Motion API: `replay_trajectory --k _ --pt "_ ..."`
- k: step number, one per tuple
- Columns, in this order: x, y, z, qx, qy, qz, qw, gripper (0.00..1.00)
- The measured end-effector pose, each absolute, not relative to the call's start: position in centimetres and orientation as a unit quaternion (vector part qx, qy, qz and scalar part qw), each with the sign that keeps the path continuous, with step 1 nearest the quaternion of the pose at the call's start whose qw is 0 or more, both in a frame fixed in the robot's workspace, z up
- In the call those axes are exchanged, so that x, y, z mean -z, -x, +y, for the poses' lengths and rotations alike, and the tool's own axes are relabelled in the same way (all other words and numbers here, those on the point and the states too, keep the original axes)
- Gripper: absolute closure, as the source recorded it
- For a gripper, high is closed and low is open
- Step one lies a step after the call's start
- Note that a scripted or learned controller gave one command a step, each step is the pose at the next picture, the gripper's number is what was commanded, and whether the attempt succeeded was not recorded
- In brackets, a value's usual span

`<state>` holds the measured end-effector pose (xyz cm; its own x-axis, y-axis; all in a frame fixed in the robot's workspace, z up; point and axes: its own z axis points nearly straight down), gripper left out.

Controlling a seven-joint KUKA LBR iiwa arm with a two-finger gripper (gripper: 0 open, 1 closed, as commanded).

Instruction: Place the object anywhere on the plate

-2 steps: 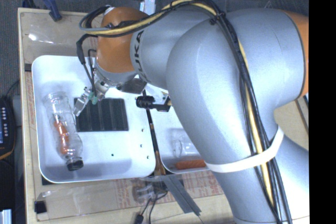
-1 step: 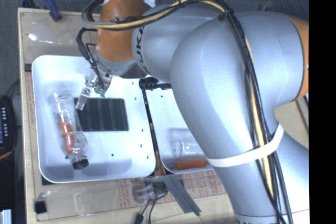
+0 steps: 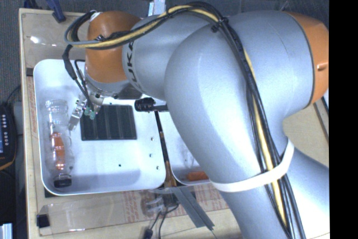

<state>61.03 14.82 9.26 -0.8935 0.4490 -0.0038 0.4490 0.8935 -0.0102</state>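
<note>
So the clear plastic bottle (image 3: pixel 58 140) lies lengthwise along the left wall of the left bin (image 3: pixel 39 120), dark cap toward the near corner, something orange inside. The gripper (image 3: pixel 84 109) hangs just to its right, near the bottle's upper end, over the corner of a dark ribbed rectangular plate (image 3: pixel 109 123). Can't tell its finger spacing.

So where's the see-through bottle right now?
In the camera view, the clear bottle lies lengthwise along the left wall of the left white bin. It is just left of the dark plate, and the gripper hangs near its top end.
</note>
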Motion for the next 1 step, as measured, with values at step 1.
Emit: replay_trajectory --k 1 --pt "-12.31 -64.86 12.2 0.0003 -0.16 0.987 0.001 0.0"
